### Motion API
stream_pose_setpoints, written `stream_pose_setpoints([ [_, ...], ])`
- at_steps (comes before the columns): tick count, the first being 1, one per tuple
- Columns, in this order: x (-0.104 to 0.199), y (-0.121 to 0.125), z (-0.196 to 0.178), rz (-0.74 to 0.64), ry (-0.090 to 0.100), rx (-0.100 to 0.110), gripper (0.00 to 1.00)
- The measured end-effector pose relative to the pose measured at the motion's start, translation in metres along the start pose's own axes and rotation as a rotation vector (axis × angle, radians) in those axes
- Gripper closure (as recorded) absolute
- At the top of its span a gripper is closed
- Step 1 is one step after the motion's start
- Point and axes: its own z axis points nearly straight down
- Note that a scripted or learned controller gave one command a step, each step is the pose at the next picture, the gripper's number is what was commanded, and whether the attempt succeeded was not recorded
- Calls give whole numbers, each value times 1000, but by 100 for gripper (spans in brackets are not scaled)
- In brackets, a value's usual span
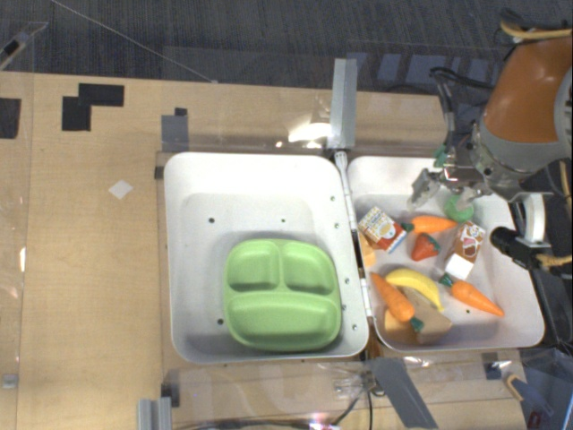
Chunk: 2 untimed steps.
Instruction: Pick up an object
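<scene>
Toy carrots (474, 298) and a banana (417, 284) crowd the right bin (528, 330) below the claw (445, 184), which hangs spread and empty; a straight descent onto one piece looks safest.

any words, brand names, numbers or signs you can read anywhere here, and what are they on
No text can be read in this view.
Small carton in the right bin: red and white print, too blurred to read.
Brown and white carton in the same bin: print too small to read.
Green divided plate in the left bin: no markings.
Black shapes on the bench: plain blocks, not letters.
</scene>
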Motion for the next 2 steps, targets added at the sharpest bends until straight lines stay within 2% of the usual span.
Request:
stream_pose_setpoints([
  [1,-20,9,121,68,0,-1,0],
  [2,-43,49,147,70,-1,-10,0],
])
